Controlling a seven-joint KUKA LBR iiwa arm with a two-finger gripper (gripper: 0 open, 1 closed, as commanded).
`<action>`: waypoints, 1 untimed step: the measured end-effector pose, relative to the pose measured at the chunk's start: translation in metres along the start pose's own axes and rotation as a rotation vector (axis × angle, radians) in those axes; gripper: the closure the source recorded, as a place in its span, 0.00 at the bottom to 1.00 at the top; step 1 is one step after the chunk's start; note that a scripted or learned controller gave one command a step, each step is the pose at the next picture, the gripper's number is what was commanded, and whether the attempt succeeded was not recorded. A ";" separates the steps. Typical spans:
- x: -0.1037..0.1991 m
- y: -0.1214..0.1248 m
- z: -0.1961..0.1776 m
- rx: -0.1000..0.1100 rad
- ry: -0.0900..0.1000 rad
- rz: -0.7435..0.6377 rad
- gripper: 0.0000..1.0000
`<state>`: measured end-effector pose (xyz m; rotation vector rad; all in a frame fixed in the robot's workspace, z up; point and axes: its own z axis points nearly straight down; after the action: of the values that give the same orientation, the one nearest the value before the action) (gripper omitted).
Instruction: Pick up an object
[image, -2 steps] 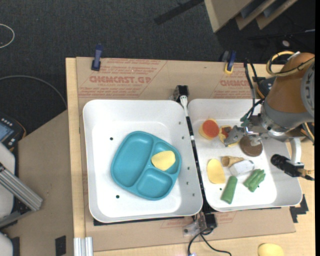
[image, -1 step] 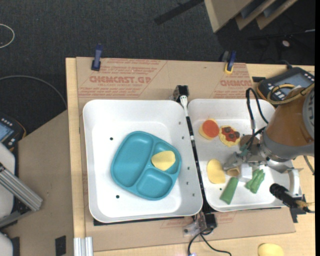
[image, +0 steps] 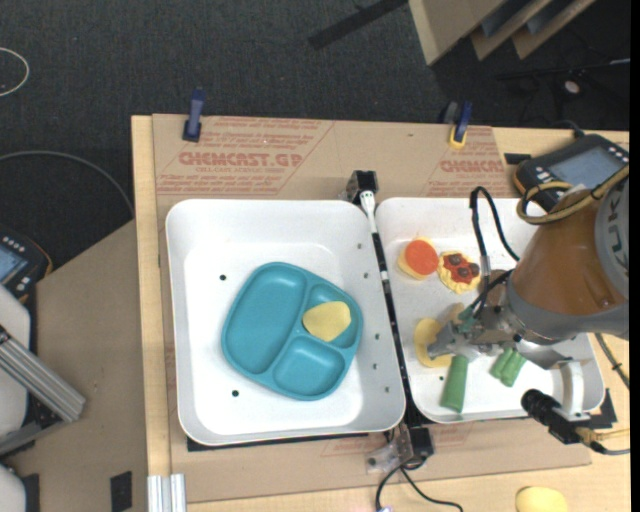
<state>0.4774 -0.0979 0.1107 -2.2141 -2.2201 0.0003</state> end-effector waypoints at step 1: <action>0.003 0.070 0.026 -0.009 -0.005 0.000 0.00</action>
<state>0.5473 -0.0951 0.0845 -2.2212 -2.2276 -0.0038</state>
